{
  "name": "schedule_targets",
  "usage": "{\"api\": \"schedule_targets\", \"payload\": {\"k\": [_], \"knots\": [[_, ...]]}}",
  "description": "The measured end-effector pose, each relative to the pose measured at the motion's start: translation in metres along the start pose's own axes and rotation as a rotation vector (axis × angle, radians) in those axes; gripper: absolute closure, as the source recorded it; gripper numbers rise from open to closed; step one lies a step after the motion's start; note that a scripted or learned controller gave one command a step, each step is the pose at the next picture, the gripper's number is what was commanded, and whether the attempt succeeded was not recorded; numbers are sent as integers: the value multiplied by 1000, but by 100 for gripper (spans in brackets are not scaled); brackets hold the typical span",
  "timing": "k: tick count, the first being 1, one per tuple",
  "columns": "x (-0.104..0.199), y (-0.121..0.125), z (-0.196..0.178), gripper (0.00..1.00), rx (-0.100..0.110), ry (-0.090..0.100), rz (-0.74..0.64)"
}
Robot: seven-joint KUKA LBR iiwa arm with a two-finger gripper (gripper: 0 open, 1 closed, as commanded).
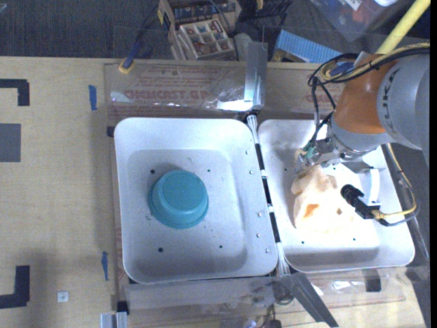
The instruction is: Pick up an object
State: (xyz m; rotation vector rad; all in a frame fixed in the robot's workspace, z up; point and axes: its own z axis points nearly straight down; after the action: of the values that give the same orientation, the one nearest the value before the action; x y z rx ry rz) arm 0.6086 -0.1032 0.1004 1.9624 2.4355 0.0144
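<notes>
Camera view: two white bins (130, 142) on a tan bench (54, 183); gripper (321, 157) grip unclear.

The pale wooden bench (54, 203) carried two shallow white plastic bins side by side, the left bin (130, 142) and the right bin (396, 251) touching along their inner rims. Behind them, a clear plastic sheet (177, 93) lay flat on the bench.

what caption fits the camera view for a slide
Grey KUKA arm reaches into the right white bin over a pale crumpled soft object; a teal round bowl sits in the left bin.
</notes>
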Motion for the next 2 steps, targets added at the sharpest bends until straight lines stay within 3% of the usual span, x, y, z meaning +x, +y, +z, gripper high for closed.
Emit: {"api": "schedule_targets", "payload": {"k": [1, 2], "knots": [[0, 0, 0, 0, 0, 0, 0], [0, 0, 0, 0, 0, 0, 0]]}}
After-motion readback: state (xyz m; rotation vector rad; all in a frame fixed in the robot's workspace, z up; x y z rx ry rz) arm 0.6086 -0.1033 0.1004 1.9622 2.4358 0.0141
